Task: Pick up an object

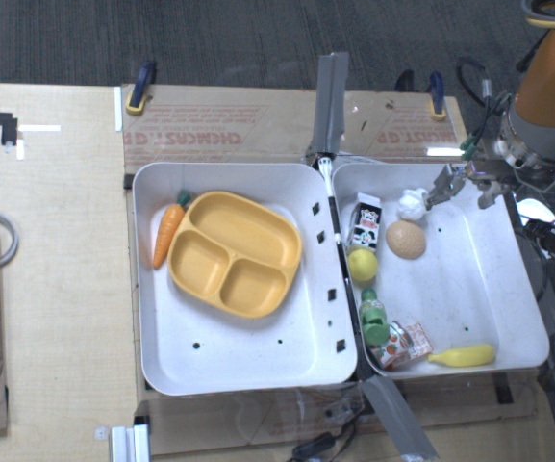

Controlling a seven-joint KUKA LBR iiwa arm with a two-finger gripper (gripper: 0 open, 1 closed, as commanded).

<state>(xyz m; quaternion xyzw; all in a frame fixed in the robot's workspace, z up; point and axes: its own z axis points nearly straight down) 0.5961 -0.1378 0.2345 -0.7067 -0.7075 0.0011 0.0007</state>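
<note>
grey arm with orange band (546,75) in at two o'clock, nothing lifted yet by the look of it. two-finger gripper (465,189) hovering over the right shallow white bin (479,287) at its one o'clock corner; open or closed, cannot tell. nearest candidates just at nine o'clock of the gripper: tan egg-shaped ball (406,240), then small white crumpled lump (413,201). grasp and lift both left to do.

Bright, even overhead light; the two shallow white plastic bins (258,373) glare slightly and cast only soft shadows. Focus is reasonably sharp throughout, with mild grain and softness.
</note>
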